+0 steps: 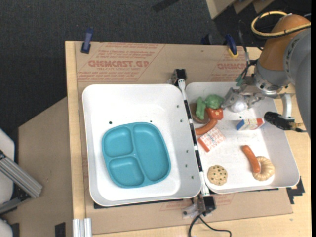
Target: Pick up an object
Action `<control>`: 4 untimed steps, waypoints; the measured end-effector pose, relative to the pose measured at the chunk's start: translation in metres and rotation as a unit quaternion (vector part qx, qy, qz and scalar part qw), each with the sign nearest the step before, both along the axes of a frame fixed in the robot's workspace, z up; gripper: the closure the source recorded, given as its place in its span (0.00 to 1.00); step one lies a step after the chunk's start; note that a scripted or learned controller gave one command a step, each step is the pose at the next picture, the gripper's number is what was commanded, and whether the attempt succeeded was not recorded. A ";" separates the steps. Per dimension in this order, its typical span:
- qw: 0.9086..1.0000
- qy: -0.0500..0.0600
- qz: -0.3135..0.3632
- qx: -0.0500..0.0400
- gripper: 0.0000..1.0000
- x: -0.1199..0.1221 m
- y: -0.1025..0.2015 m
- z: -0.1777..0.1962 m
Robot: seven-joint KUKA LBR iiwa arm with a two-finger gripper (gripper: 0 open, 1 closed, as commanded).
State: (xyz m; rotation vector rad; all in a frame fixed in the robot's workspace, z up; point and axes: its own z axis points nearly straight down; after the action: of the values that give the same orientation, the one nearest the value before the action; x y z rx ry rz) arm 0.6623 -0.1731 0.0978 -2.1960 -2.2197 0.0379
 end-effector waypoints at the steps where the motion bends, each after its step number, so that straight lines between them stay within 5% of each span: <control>1: 1.000 -0.016 -0.007 0.001 0.00 -0.023 -0.055 0.036; 2: 1.000 -0.012 -0.006 0.004 0.00 -0.065 -0.020 -0.001; 3: 1.000 -0.016 -0.005 0.001 1.00 -0.061 -0.021 0.012; 4: 1.000 -0.019 -0.002 0.001 1.00 -0.052 0.034 0.059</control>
State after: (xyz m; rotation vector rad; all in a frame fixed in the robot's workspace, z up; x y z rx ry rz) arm 0.6104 -0.1393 0.1573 -2.2191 -2.2318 -0.0067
